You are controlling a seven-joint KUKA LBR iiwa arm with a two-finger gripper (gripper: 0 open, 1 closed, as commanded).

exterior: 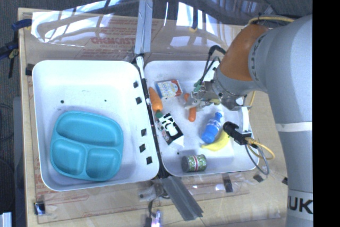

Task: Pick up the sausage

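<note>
The gripper [197, 97] hangs over the right bin [234, 159]; its finger state I cannot tell. The sausage [155, 99] lies well left of it; centre, then descend.

Blue bottle [212, 126] and carton [168, 87] crowd sausage [155, 99]

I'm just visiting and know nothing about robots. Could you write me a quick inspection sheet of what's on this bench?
Surface: two white bins, left bin, right bin.
Job's things: sausage, orange, along the right bin's left wall.
Clutter: blue bottle, banana, can, carton, black-and-white box, small orange piece; teal tray in left bin.
Grippers: gripper over the right bin.
Cables: black cable along the arm.
Surroundings: dark floor.
</note>
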